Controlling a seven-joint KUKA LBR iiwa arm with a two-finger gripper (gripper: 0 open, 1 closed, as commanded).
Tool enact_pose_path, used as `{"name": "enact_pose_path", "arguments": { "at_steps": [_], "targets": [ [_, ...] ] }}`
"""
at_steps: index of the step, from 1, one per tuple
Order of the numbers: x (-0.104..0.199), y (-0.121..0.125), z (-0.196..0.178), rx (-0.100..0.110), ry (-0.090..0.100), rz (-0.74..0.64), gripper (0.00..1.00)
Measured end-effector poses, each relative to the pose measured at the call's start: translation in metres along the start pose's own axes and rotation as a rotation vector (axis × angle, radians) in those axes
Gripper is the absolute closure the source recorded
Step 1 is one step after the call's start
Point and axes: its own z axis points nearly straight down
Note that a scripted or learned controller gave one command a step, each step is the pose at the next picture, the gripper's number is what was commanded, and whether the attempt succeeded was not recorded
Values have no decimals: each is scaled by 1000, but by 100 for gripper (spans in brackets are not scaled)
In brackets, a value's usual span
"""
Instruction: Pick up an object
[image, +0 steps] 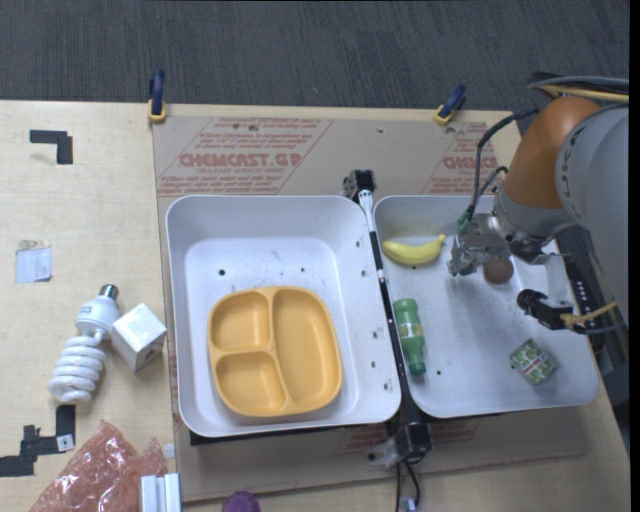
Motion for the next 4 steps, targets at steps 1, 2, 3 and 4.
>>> {"name": "enact_pose_path", "arguments": {
  "at_steps": [1, 2, 3, 4],
  "targets": [
    [0, 0, 0, 0, 0, 0, 0],
    [29, -54, 10, 2, 3, 6, 0],
    [39, -143, 10, 2, 3, 7, 0],
    [39, -142, 0, -1, 3, 9, 100]
  ]
}}
